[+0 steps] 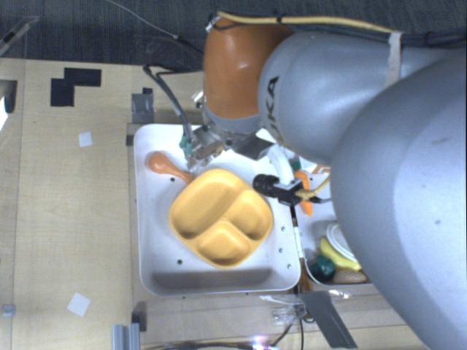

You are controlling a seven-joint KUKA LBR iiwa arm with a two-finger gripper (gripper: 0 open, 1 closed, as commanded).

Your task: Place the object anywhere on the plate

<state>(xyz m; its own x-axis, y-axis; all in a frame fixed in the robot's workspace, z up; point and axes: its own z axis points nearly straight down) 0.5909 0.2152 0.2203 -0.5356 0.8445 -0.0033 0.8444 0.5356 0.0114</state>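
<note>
End effector (195,149) low over far side of left bin (157,268), just beyond far rim of plate (219,221). How far open, and whether it has hold of anything: cannot tell from this angle. Orange spoon-shaped object (162,164) on bin floor just left of end effector, narrow end reaching toward plate rim, not on plate. Plate yellow, divided, mid-bin. Right bin (315,228): banana (339,257), dark green item (323,268) beside it. Counter (66,217) pale wood.

Bright, even light; soft shadow in bin (211,277); near arm (379,122) blurred.
</note>
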